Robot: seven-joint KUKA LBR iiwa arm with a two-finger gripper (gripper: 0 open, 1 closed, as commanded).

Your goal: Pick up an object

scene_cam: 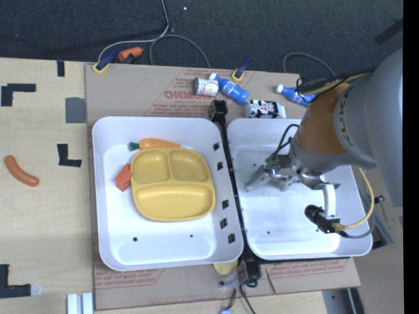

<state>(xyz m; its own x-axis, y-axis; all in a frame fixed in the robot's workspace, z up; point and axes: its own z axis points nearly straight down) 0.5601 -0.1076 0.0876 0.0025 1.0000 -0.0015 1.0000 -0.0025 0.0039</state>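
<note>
Lighting: even, diffuse overhead. Two shallow white plastic bins (105, 195) bright, mildly washed out at centre frame. Shadows soft. Dark upper frame dim. Overall focus slightly soft, grainy.

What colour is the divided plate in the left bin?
The divided plate is yellow, seen clearly in the camera view.

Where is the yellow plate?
The yellow plate lies in the left bin, with a carrot touching its top edge.
</note>
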